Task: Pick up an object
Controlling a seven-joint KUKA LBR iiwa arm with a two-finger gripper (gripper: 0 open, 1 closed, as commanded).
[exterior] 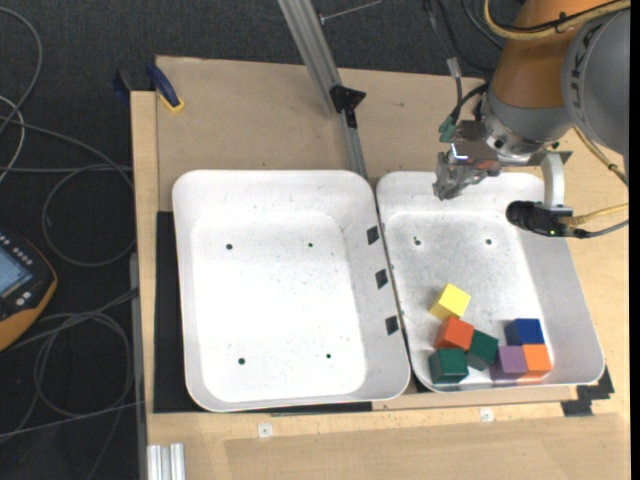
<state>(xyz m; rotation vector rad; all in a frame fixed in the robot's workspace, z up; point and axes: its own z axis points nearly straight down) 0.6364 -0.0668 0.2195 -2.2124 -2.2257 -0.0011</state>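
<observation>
Several small coloured blocks lie in the near part of the right bin [560, 278]: a yellow block [452, 301], an orange-red block [456, 333], two green blocks [449, 366], a purple block [512, 359], a blue block [524, 331] and an orange block [537, 358]. My gripper [453, 184] hangs over the far edge of the right bin, well away from the blocks. Nothing shows between its fingers.
The left bin [200, 268] sits beside the right one, with black clips [380, 278] along the shared edge. A slanted metal pole [320, 58] rises behind the bins. A black cable plug [535, 216] hangs at the arm's right. Cables lie on the floor at left.
</observation>
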